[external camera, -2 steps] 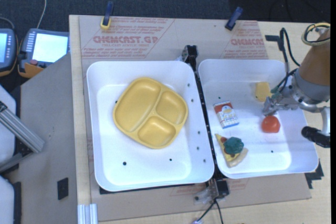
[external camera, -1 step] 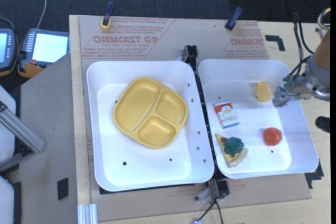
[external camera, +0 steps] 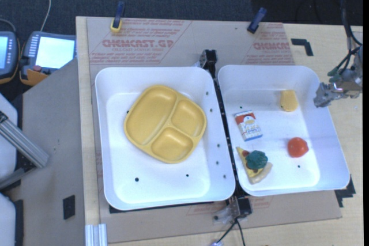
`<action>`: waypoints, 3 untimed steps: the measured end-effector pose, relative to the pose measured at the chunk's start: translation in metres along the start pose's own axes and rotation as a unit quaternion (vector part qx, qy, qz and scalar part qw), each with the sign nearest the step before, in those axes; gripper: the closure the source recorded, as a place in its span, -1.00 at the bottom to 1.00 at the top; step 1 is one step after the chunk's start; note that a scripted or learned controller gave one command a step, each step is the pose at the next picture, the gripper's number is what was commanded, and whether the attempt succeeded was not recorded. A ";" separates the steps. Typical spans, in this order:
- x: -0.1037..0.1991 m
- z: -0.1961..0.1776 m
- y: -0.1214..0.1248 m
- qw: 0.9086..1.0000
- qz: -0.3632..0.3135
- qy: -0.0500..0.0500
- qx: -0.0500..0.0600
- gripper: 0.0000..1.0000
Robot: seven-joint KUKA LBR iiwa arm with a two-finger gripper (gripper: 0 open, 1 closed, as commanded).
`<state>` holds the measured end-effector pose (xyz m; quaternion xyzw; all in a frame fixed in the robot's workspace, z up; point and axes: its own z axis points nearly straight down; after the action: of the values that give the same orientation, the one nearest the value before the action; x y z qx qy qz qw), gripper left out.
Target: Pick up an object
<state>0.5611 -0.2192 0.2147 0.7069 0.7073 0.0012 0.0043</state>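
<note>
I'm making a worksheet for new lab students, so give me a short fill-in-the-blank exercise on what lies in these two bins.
1. The yellow divided plate lies in the ____ bin as the camera sees it.
2. The round tomato is coloured ____.
3. The small carton lies in the same bin as the tomato, on the side nearer the ____ bin.
4. The plate has ____ compartments.

Missing words: left; red; left; three

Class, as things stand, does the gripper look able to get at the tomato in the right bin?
Probably yes. The tomato lies alone on the right bin's floor, apart from the carton and the broccoli toy, with nothing over it. The gripper hangs at that bin's right rim.
</note>
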 end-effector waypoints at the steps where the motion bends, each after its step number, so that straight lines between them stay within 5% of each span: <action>1: -0.001 -0.054 0.002 1.000 0.000 0.000 0.000 1.00; 3: 0.095 -0.055 -0.014 1.000 -0.002 0.003 0.005 1.00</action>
<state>0.5462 -0.1243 0.2688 0.7053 0.7089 0.0000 -0.0014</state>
